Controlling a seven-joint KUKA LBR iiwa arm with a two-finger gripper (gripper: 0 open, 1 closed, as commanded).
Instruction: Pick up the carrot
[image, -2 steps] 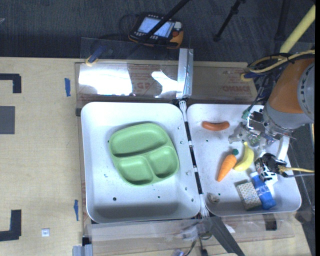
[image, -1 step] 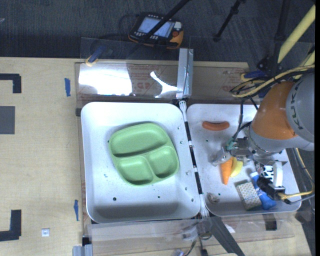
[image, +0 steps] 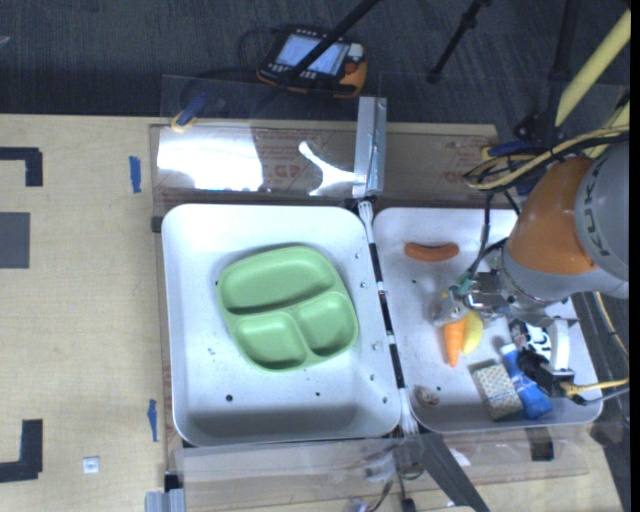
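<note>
Carrot (image: 454, 341) in right bin (image: 400, 300), near its middle, orange, tilted, with something yellow (image: 470, 325) touching its upper end. Gripper (image: 478, 292) just above that end, arm (image: 560, 235) in from the right edge; grip state impossible to tell. Sausage (image: 431, 251) toward far edge. Sponge (image: 496, 389) and blue thing (image: 527, 390) by near right corner. Green tray (image: 288, 305) mid left bin (image: 190, 330).

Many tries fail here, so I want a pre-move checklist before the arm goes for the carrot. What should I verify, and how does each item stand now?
1. Carrot in view, right bin: ok.
2. Pincer near carrot: ok, just above-right in the picture.
3. Carrot between fingers: cannot tell.
4. Carrot free of neighbours: not ok, a yellow piece touches it.
5. Sausage out of the way: ok.
6. Sponge apart from carrot: ok.
</note>
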